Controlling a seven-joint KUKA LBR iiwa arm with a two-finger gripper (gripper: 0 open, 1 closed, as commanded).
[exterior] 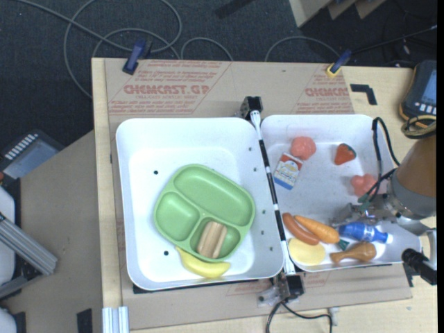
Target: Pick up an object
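Nearest the camera in my right bin (316,122): a pale yellow round piece (306,252) in the front corner, touching a brown drumstick (354,254) that lies along the front wall. Just behind them, an orange carrot (320,227) lies slantwise with a red sausage (299,229) pressed against its near side. Beside the carrot's right end lies a blue bottle (362,232) on its side.

My gripper (359,216) sits right above that bottle, metal tips down among the clutter. From this angle I cannot tell whether my fingers are apart or together, or whether they touch the bottle; nothing is clearly held between them.

Farther back: a pink lump (361,184) near the right wall, a small milk carton (286,171) close to the divider, then a pink ball (302,147) and a strawberry (345,154) near the back.

Over in the left bin (139,186): a banana (202,264) at the front, touching the rim of a green divided plate (205,210). A tan bread roll (211,238) lies in the plate's front right compartment.
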